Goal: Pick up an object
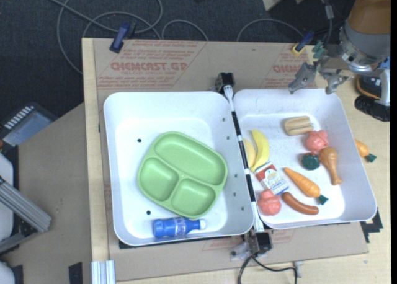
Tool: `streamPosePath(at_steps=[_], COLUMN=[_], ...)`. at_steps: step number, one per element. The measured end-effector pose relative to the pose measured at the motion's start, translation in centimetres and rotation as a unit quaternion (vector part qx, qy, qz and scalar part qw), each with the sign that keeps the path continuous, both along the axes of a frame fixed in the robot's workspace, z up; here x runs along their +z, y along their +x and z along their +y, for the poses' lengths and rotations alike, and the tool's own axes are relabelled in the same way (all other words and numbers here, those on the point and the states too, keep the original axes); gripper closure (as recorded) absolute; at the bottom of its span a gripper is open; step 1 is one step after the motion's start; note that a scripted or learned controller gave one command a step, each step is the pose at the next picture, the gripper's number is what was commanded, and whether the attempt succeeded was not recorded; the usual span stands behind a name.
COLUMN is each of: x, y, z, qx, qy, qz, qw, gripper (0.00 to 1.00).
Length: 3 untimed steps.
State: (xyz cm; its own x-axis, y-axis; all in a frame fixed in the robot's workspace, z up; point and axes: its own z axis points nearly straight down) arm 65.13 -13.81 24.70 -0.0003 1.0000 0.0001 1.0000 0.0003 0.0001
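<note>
Toy foods, among them a banana (261, 147), a carrot (303, 182) and a sausage (299, 204), are lying in the right bin (353, 152) while the gripper (316, 80) is hovering spread and unladen over its far rim.

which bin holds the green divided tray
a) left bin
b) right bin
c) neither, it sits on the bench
a) The green divided tray lies flat inside the left bin, with a blue bottle just in front of it; the right bin holds toy food instead.
</note>
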Motion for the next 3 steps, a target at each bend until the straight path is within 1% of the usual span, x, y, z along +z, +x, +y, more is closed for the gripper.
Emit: streamPosePath(at_steps=[1,2,3], x=[-9.6,-16.2,-15.1], y=[-4.5,-10.7,-10.7], z=[-3.9,-3.6,-3.8], qx=[0.000,0.000,0.000], qy=[-0.0003,0.0020,0.0002], qz=[0.001,0.001,-0.001], qw=[1.0000,1.0000,1.0000], gripper=[0.00,0.00,1.00])
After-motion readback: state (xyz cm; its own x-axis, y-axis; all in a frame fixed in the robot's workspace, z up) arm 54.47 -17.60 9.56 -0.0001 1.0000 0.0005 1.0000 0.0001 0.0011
